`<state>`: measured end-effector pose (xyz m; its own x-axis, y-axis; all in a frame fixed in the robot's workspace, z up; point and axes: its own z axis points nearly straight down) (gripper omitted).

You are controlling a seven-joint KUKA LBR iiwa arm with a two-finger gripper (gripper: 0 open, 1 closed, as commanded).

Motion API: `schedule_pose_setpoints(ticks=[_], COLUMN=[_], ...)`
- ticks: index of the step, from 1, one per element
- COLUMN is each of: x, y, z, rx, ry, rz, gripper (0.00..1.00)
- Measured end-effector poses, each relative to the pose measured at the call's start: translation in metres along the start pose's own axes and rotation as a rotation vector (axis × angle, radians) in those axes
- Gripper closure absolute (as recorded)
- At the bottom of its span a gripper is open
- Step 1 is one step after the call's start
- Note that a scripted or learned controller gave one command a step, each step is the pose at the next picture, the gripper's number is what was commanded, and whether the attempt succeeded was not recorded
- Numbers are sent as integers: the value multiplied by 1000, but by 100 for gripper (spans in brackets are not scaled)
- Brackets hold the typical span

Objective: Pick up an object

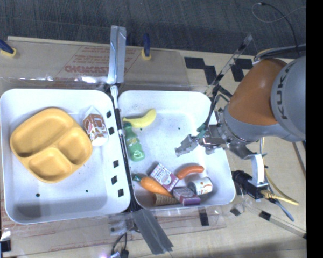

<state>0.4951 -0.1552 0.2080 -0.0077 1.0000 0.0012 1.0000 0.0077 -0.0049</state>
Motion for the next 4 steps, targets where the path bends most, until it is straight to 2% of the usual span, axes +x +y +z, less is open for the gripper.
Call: schedule_pose_setpoints(ticks=[1, 2, 3, 4], x=[47, 124, 52, 38], y=[-15, -17, -19, 71], z=[77, 17, 90, 69], rx=[0, -3, -1, -3], ry=[0, -1, 0, -1], rz=[-109, -69, -200, -159], gripper=[0, 0, 0, 0])
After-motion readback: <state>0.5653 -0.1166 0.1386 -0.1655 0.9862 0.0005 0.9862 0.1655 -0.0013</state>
